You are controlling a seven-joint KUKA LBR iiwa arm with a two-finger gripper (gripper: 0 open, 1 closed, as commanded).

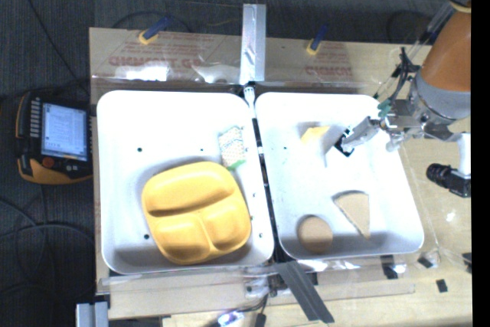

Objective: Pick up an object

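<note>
In the right bin (398, 188) a small yellow block (311, 135) lies near the back, a tan wedge-shaped piece (354, 209) sits toward the front, and a round brown piece (314, 232) rests near the front wall. My gripper (348, 143) hangs over the back of the right bin, just right of the yellow block, with nothing visibly held. The left bin (122, 165) holds a large yellow divided tray (196, 209) and a small white and green packet (232, 146) beside the dividing wall.
The grey arm with its orange band (448, 50) comes in over the right bin's back right corner. A handheld pendant with a screen (55, 135) lies left of the bench. A metal bracket (253, 42) stands behind the bins.
</note>
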